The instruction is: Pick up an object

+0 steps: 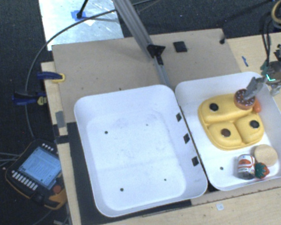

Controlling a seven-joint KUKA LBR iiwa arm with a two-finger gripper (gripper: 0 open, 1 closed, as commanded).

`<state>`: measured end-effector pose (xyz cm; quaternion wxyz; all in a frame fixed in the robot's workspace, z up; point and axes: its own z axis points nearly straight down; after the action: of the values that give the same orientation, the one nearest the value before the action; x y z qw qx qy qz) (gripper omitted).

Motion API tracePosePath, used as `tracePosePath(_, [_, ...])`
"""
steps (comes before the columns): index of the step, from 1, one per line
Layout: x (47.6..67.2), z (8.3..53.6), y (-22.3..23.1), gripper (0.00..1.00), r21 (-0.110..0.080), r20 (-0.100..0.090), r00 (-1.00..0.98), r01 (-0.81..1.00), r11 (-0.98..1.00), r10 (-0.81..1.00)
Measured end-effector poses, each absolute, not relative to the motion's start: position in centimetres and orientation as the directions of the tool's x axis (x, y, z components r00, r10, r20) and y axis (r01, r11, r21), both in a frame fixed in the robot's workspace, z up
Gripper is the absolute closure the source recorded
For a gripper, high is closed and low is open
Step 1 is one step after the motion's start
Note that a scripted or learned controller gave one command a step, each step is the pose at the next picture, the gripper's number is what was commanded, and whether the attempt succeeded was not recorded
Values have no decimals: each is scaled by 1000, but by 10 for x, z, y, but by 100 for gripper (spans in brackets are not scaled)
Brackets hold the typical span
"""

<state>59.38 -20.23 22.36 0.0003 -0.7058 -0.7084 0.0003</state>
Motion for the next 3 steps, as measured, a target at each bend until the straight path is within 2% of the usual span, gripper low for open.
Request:
tracePosePath(1, [595,225,-202,0,2,-1,-5,1000,5,1000])
tracePosePath(2, [597,169,-193,0,-1,0,-7,1000,7,1000])
tracePosePath(3, [597,129,-191,0,10,-3,-6,1000,6,1000])
